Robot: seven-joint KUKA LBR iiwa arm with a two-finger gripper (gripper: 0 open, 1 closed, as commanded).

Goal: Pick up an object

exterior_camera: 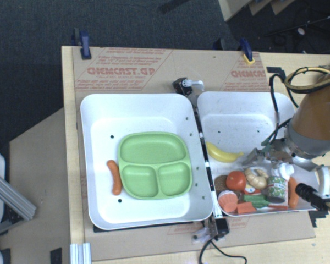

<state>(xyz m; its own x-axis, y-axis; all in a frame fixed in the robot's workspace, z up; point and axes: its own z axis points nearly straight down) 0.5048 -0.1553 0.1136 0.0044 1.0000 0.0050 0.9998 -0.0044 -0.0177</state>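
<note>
The two-finger gripper (265, 157) of the grey arm with its orange band (314, 111) hangs low over the right-hand shallow white bin (236, 110), above the heap of toy food at the bin's near side. Dark finger parts reach toward nine o'clock from the wrist, but how far apart they stand cannot be told, and nothing is plainly seen between them.

Just below the gripper, toward six o'clock, lies a pale knobbly ginger-like piece (257, 177), touching a round red tomato (236, 180) at its nine o'clock. At the gripper's nine o'clock a curved yellow banana (222, 153) rests on the bin floor, near but apart from the fingers. A small green-labelled can (276, 187) stands at five o'clock, with an orange carrot (292, 192) just beside it at its three o'clock. A pink round slice (227, 201) lies at seven o'clock.

Farther out at nine o'clock, the left-hand shallow white bin (99, 120) holds a light green three-compartment plastic plate (154, 164), with an orange-red sausage (115, 177) just beside the plate's nine o'clock edge.
</note>
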